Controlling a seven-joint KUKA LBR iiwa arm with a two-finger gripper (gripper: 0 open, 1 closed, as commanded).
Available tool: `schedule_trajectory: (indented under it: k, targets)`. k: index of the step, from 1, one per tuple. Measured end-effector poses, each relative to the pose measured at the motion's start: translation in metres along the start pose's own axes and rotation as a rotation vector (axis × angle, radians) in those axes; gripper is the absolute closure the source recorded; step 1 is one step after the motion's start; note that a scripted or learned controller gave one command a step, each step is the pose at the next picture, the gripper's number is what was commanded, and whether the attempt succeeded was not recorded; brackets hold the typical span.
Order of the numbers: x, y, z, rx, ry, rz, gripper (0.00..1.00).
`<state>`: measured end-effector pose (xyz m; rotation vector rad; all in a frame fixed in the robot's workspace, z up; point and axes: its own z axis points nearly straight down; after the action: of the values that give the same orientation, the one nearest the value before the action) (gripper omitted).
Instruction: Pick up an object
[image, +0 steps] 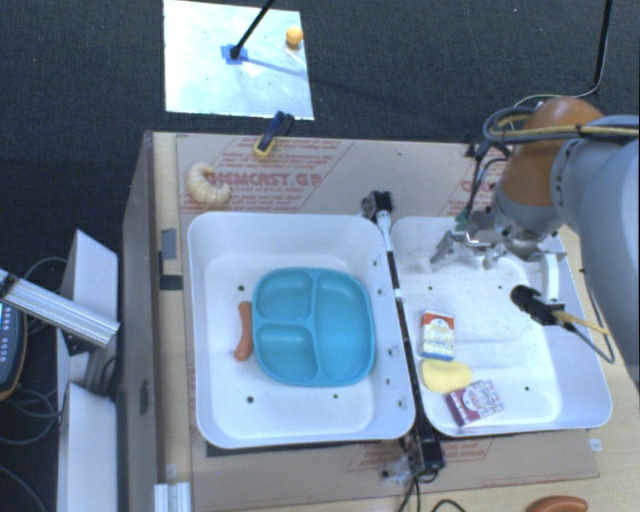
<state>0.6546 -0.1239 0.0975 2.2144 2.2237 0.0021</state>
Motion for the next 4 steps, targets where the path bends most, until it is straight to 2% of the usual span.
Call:
schedule_trajectory:
  k: [1,2,3,4]
  targets:
    - [0.033,-0.027,0.012,0.003,0.002,-0.001,0.0]
    - [0.028,-0.083,0.013,0.003,0.001,0.003,0.0]
    - [0.036,-0.024,0.012,0.0,0.001,0.0,0.0]
    - [0.009,0.015,0.012,0.0,0.0,0.0,0.0]
